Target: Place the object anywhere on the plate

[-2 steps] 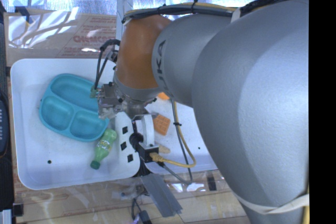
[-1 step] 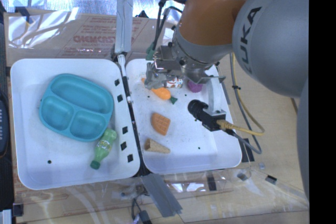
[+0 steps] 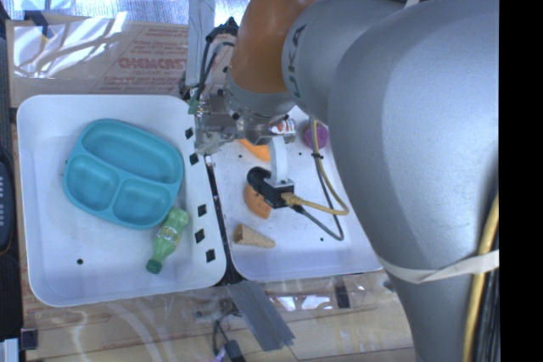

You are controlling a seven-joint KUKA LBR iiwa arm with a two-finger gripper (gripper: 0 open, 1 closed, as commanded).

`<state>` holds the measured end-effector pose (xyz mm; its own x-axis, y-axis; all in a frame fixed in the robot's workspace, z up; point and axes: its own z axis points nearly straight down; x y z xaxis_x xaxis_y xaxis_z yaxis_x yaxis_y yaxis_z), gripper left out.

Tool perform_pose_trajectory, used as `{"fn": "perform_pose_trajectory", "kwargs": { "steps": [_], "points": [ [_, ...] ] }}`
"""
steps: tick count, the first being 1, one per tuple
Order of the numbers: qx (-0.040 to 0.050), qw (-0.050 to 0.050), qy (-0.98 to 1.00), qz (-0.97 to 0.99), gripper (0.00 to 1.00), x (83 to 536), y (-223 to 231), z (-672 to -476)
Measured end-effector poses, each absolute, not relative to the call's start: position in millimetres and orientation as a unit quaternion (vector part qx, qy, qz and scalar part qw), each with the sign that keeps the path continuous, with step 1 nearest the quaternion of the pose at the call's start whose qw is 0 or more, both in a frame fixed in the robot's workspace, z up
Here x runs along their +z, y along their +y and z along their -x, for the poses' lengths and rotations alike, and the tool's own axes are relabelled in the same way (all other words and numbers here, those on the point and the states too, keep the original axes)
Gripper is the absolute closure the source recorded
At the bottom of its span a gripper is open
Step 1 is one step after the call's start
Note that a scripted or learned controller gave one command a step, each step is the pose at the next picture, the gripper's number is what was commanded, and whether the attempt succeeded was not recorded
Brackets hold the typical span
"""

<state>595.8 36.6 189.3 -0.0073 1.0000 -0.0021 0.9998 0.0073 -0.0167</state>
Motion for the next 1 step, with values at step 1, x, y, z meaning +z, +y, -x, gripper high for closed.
{"fn": "perform_pose_trajectory", "kwargs": {
  "steps": [1],
  "points": [
    [-0.0025,-0.003,-0.709,0.705,1.0,323.0,-14.3,-515.6]
  ]
}}
